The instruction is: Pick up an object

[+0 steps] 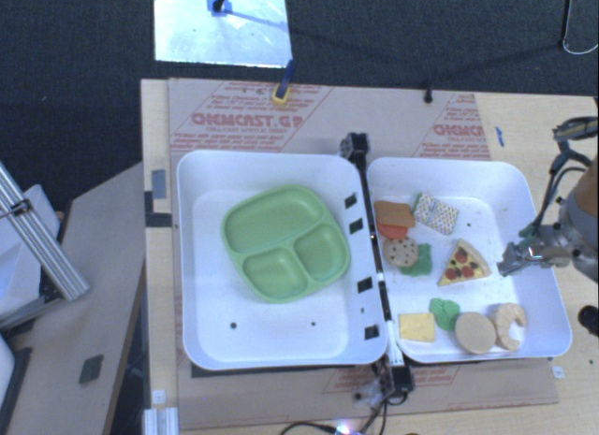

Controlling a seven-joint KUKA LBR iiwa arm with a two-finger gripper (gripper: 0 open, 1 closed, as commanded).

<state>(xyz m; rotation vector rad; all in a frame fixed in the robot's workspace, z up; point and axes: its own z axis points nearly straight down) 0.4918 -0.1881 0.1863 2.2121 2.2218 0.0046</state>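
The right bin [524, 190] holds several toy foods: a pizza slice [463, 265], a chocolate-chip cookie [401, 252] on a green leaf [423, 260], an orange-and-red slab [394, 218], a patterned cracker [436, 213], a yellow cheese square [417, 327], a green piece [445, 311], a tan disc [475, 332] and a pale bagel [511, 324]. My gripper [518, 260] hangs over the right side of this bin, just right of the pizza slice and above the bagel. It is small and dark in the camera view.
A green divided plate [284, 242] lies in the left bin [201, 190]. A black hinged divider [368, 237] runs between the bins. The grey arm [571, 237] enters from the right edge. A metal sheet [221, 12] lies beyond the bench.
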